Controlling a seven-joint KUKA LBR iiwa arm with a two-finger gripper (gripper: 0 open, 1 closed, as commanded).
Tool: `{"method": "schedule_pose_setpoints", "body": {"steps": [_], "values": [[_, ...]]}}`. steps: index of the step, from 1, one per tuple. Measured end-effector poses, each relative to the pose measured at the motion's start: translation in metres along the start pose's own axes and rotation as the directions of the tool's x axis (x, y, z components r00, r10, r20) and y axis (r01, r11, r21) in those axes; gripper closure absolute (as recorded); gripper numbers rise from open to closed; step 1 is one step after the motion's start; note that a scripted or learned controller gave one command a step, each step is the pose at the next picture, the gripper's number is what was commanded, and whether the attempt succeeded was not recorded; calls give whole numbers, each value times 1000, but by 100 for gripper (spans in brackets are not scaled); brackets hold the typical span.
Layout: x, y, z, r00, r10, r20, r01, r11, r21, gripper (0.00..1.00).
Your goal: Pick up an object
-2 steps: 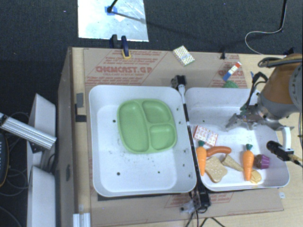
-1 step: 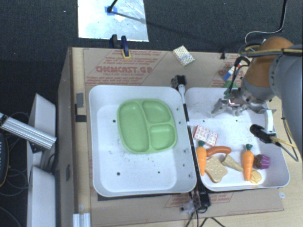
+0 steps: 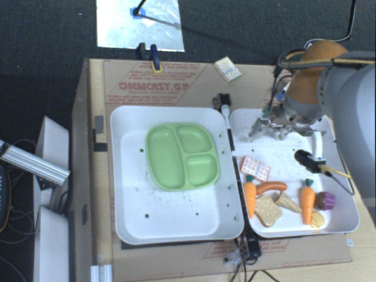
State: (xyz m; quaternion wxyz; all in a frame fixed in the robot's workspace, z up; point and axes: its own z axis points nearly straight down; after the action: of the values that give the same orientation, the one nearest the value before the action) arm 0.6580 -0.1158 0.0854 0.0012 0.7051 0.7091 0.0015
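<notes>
Toy bread slice (image 3: 267, 211), carrots (image 3: 250, 196) and sausage (image 3: 271, 187) lying ungrasped in right bin (image 3: 346, 213). Gripper (image 3: 271, 128) hovering above, fingers spread, grasping nothing. Pick outstanding.

One fixed camera looks down at a slant from above the bench (image 3: 176, 78); both white bins (image 3: 126, 157) sit mid-frame.

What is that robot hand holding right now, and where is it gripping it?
Nothing. The metal hand hangs over the back of the right-hand white bin, with nothing between its fingers. The toy food lies nearer the front of that bin.
</notes>
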Motion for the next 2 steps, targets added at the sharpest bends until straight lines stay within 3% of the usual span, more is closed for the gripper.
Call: {"method": "schedule_pose_setpoints", "body": {"steps": [1, 2], "values": [[-38, 11, 0, 1000, 3, 2, -3, 1000, 0, 0], [4, 11, 1, 1000, 0, 0, 0, 1000, 2, 0]]}}
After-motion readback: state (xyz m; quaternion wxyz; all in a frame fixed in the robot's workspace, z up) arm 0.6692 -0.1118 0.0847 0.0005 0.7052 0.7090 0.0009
